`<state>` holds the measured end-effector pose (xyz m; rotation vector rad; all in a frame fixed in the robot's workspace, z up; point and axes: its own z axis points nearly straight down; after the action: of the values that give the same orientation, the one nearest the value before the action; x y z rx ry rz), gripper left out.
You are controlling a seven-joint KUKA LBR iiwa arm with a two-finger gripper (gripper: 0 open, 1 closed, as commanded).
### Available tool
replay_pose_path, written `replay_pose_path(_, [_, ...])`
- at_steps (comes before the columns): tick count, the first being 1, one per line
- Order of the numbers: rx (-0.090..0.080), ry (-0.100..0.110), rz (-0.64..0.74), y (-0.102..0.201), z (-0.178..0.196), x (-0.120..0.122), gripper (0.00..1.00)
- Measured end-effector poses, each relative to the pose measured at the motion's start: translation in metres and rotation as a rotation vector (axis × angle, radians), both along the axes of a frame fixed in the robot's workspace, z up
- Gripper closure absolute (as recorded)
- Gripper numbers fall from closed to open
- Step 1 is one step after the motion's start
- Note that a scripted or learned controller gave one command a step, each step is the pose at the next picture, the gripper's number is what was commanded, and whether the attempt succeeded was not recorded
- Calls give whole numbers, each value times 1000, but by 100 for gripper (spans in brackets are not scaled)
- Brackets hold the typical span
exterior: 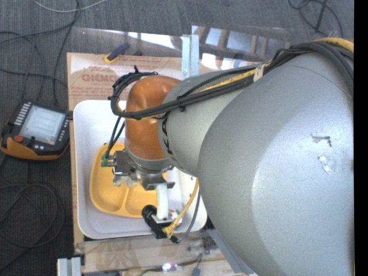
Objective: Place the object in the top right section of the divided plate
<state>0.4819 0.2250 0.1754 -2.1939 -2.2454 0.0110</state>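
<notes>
Divided plate [106, 191], yellow, lies in the left white bin [86, 119] on the desk [86, 73], partly hidden beneath the robot's wrist. Whether the fingers [123, 177] over it are wide, narrow or holding anything cannot be told; the object to be placed cannot be made out. The arm's orange band [144, 114] rises above, joining the grey arm [270, 165]. A handheld control pendant [35, 130] rests on the floor at left.
</notes>
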Motion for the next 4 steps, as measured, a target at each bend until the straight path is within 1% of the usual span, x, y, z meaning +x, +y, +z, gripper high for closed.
replay_pose_path(1, [0, -4, 342, -19, 96, 3, 100])
replay_pose_path(2, [2, 2, 158, -58, -39, 0, 100])
replay_pose_path(3, [0, -2, 81, -52, 10, 1, 100])
replay_pose_path(4, [0, -5, 177, -36, 215, 3, 100])
